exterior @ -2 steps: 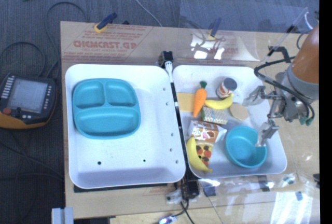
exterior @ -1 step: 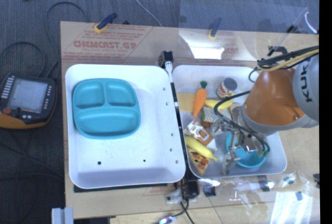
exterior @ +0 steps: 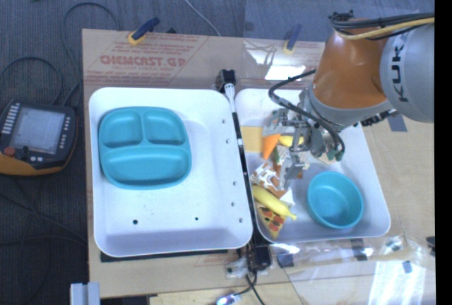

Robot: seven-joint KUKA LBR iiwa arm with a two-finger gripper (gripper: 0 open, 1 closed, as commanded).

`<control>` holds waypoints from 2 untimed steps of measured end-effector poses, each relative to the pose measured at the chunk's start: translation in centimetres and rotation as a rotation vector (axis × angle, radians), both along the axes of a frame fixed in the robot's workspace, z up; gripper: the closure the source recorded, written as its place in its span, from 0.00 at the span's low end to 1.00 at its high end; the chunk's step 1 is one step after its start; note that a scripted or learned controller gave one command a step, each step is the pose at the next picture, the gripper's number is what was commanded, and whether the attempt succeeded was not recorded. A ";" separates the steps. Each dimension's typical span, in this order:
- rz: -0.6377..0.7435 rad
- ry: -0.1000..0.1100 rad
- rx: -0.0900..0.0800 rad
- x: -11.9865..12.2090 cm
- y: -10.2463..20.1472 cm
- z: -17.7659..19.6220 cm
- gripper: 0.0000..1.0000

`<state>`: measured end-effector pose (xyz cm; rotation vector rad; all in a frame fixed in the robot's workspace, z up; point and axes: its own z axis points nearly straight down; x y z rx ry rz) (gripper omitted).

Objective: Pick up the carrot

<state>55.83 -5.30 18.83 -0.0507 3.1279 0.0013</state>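
Arm: grey KUKA arm with orange band (exterior: 349, 74) reaches in from the right and hangs over the right bin's upper half.
Gripper: gripper (exterior: 291, 148) sits low among the cluttered items at the right bin's left-centre; wiring and mounts crowd it, and whether the pincer is apart or together cannot be told.
Carrot: the carrot (exterior: 270, 145), a short orange piece, lies in the right bin just left of the gripper, near the divider between the bins; contact with the gripper cannot be confirmed.
Right bin: right bin (exterior: 374, 187) also holds a blue bowl (exterior: 335, 200) at its lower right, upright.
Other food items: a banana (exterior: 274, 202) lies below the carrot, tilted, with a pizza slice (exterior: 270, 219) just under it; a pale yellow block (exterior: 250, 136) lies beside the carrot's left.
Left bin: left bin (exterior: 176, 219) carries a blue divided tray (exterior: 145, 147) in its upper left part.
Surroundings: a teach pendant (exterior: 35, 136) rests on the floor left of the bench.
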 end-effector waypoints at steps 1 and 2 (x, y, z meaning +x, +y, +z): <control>-0.029 0.015 -0.003 3.1 -4.4 -5.3 0.00; -0.379 -0.002 0.000 7.8 -5.0 -9.9 0.00</control>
